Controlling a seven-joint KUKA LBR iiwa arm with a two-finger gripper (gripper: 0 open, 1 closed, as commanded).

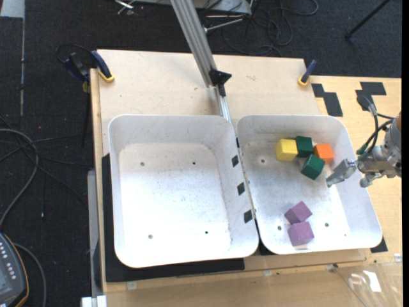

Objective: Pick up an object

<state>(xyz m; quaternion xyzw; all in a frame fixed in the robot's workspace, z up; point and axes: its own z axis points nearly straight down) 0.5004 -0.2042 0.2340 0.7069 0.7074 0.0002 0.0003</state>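
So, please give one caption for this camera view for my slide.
Gripper at the right bin's edge, beside clustered coloured blocks.

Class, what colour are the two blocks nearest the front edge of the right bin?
Purple and, best seen in the camera view.

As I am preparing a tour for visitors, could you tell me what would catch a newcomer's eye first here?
The bright cluster of blocks in the right bin: a yellow block, two green blocks and an orange block. Nearer the front lie two purple blocks. The claw sits at that bin's right edge.
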